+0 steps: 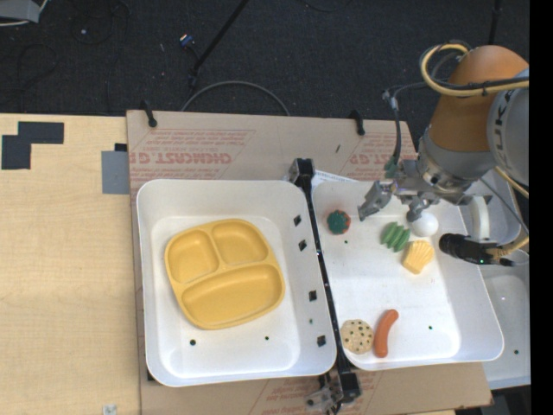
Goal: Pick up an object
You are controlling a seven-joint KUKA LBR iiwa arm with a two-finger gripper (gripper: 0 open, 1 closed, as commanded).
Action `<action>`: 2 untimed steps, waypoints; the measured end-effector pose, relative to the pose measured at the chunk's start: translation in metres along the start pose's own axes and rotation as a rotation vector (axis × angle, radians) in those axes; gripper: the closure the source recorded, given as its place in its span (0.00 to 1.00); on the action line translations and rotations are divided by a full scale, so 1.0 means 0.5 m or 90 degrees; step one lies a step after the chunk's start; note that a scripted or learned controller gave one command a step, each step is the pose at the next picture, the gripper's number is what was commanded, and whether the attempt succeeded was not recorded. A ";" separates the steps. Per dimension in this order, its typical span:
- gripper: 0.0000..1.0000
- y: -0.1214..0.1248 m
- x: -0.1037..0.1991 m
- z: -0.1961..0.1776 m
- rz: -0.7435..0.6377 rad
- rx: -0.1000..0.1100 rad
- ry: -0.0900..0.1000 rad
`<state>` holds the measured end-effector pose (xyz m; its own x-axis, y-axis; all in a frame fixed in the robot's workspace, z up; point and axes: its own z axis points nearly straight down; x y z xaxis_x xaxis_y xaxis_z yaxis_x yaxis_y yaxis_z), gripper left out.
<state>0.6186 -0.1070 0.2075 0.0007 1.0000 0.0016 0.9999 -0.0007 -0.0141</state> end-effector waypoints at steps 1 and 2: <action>0.00 0.005 0.000 -0.014 -0.001 -0.008 -0.001; 0.00 0.006 0.017 0.084 -0.002 -0.004 0.000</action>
<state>0.6210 -0.0983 0.1656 -0.0018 1.0000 0.0015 1.0000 0.0018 -0.0080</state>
